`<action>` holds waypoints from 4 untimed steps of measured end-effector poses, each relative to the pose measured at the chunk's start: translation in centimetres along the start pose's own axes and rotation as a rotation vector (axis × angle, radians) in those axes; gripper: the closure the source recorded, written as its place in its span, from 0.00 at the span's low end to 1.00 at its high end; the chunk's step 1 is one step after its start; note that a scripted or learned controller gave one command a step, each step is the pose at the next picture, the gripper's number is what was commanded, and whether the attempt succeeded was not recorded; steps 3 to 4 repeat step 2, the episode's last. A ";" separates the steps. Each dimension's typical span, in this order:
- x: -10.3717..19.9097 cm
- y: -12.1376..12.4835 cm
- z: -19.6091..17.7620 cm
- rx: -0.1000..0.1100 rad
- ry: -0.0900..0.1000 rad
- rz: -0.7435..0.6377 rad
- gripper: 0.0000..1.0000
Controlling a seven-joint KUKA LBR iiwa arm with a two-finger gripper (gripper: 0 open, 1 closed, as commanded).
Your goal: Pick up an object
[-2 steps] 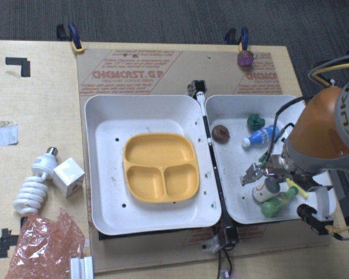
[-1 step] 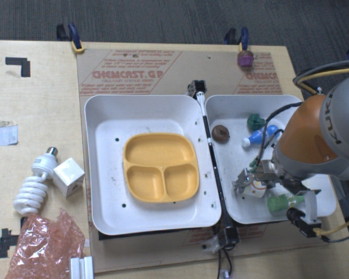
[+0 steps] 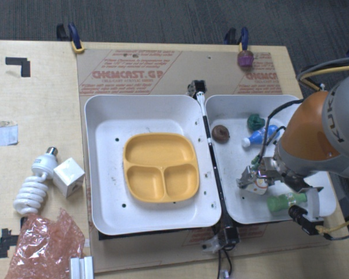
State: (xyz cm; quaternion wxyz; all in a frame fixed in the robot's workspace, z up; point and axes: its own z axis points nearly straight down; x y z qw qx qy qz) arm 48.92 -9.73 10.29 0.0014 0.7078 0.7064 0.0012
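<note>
The end effector (image 3: 257, 179) is down low in the right-hand bin (image 3: 232, 112), lower right of the frame, just above a green object (image 3: 285, 201) and below a blue one (image 3: 260, 136); whether it is clenched or released I cannot tell. It looks mid-reach, nothing plainly held, so next comes closing squarely on one item and lifting

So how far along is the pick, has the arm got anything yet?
Done: the arm has reached into the right bin, with the tool low over its floor. In hand: nothing visibly lifted, and I cannot tell whether it grips anything. Left: grasp and raise one item, perhaps the green one beside it. The blue piece and brown disc lie untouched.
</note>
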 end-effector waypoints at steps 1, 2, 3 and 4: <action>7.8 -1.1 -8.9 0.003 0.000 -0.003 1.00; 8.6 7.0 -8.9 0.004 -0.001 -0.004 1.00; 8.6 7.0 -8.9 0.004 -0.001 -0.004 1.00; 8.6 7.0 -8.9 0.004 -0.001 -0.004 1.00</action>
